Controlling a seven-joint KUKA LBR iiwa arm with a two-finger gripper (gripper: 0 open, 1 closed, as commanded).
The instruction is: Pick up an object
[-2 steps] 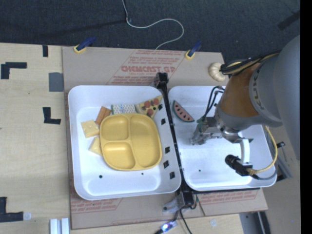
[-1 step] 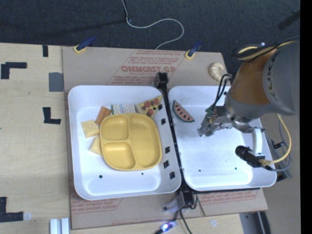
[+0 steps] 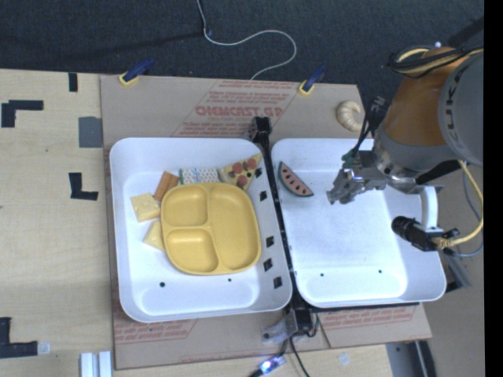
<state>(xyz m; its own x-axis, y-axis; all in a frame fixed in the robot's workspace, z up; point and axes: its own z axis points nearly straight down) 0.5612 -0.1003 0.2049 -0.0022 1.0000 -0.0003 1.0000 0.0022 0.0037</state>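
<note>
A toy watermelon slice [image 3: 294, 181] lies in the right bin [image 3: 354, 281] near its far left corner. My gripper [image 3: 343, 192] hangs over the right bin's upper middle, a short way right of the slice and apart from it. In the left bin [image 3: 134, 289] a yellow divided plate [image 3: 211, 228] fills the middle. Pale yellow cheese pieces [image 3: 146, 208] and an orange cracker [image 3: 165, 184] lie at its left, and a pizza slice [image 3: 243, 171] and a patterned piece [image 3: 198, 175] lie behind it.
The grey arm with its orange band [image 3: 420, 116] comes in over the right bin's far right corner. A black fitting with cable [image 3: 415, 232] hangs over the bin's right side. A beige object [image 3: 350, 115] lies on the cardboard behind the right bin.
</note>
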